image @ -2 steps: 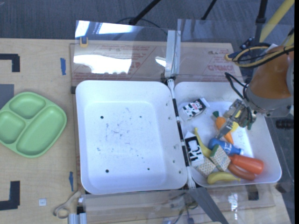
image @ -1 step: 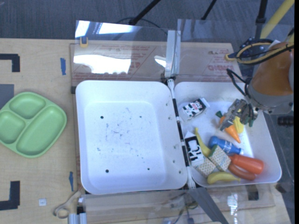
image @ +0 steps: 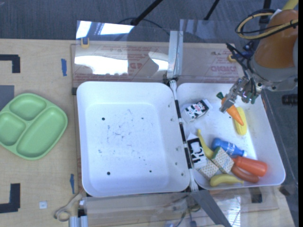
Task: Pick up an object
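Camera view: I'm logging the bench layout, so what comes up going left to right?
Green divided plate → left white bin → black-and-white cow toy → blue bottle → gripper over the right white bin.

Green divided plate (image: 32, 126) on bench (image: 38, 183)

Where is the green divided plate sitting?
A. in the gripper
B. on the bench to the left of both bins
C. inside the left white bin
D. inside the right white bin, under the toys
B: the green divided plate lies on the wooden bench, left of the left bin.
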Controlling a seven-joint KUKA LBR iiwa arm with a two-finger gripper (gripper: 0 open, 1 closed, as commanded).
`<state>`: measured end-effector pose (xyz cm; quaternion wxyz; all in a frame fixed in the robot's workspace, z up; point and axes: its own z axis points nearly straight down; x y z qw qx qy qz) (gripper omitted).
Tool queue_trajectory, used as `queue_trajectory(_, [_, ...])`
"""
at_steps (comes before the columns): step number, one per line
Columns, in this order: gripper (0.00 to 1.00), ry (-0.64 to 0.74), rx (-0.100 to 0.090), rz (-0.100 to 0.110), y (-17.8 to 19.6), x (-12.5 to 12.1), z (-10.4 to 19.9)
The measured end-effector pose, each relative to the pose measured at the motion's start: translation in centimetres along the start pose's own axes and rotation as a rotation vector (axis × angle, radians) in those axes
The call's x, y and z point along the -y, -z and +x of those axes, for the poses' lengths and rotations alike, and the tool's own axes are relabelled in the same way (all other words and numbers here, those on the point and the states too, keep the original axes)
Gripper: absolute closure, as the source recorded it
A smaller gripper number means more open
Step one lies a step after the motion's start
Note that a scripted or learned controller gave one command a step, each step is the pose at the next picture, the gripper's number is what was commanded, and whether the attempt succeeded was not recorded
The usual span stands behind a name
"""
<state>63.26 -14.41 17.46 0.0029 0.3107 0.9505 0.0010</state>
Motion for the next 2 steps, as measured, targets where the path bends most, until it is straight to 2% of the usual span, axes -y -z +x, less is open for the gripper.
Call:
queue_trajectory(1, [1.00, -0.154, 0.002, 0.000, -3.8, 0.8, -3.9])
queue_trajectory(2, [1.00, 0.085, 0.003, 0.000, 1.6, -0.3, -2.4])
